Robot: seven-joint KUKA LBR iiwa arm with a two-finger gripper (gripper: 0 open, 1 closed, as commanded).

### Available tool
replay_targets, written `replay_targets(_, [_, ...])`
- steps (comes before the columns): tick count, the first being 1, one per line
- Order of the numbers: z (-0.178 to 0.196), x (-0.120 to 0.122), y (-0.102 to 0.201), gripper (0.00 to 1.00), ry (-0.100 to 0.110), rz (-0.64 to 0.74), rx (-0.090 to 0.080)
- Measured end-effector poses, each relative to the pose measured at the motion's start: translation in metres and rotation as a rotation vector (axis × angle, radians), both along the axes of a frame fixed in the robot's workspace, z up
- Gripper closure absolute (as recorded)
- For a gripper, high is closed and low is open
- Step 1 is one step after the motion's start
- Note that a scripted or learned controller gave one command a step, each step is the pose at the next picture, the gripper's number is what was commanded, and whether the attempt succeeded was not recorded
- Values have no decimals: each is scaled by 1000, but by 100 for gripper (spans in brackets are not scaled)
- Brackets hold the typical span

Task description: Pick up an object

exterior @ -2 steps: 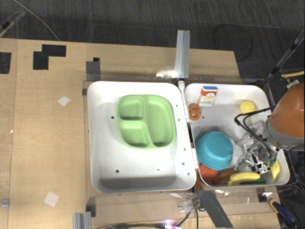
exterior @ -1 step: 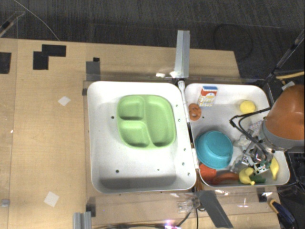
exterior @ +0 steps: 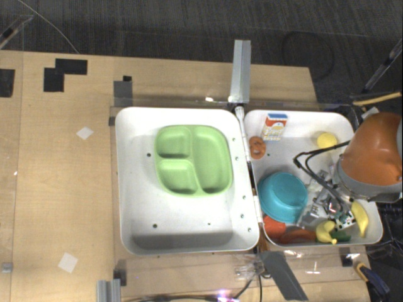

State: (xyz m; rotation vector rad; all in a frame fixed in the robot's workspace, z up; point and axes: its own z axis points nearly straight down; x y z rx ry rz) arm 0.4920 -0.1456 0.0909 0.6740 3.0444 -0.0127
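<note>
Hand (exterior: 322, 205) sits low in the right bin (exterior: 296, 119), near its front right corner, w/ the orange band (exterior: 378, 153) of the arm (exterior: 371, 168) above it. Can't tell whether it's apart, together or clamped on anything; cables and metal parts blur that spot.

No one thing is named for the pick, so any item counts. Closest candidates: blue bowl (exterior: 283, 197) just left of the hand, banana (exterior: 360, 218) to its right by the bin wall, a small yellow piece (exterior: 325, 233) and something green (exterior: 342, 235) beneath it, red items (exterior: 286, 231) at the front edge. Farther back: a yellow ball-like thing (exterior: 326, 140), a small carton (exterior: 275, 126), a brown round bit (exterior: 256, 146) by the divider. Left bin (exterior: 135, 168) holds a green divided tray (exterior: 192, 159), well apart from the hand.

Risks, as I judge them:
- Front corner is crowded, things touching; hand could close on two at once or on none.
- Bowl rim is round and smooth, prob. slips out of a pinch.
- Bin wall close by, could block one side of the grasp.
- Small pieces may get nudged aside, not gripped.
</note>
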Motion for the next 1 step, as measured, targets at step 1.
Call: replay_targets(1, [30, 41, -50, 0, 9, -5, 9])
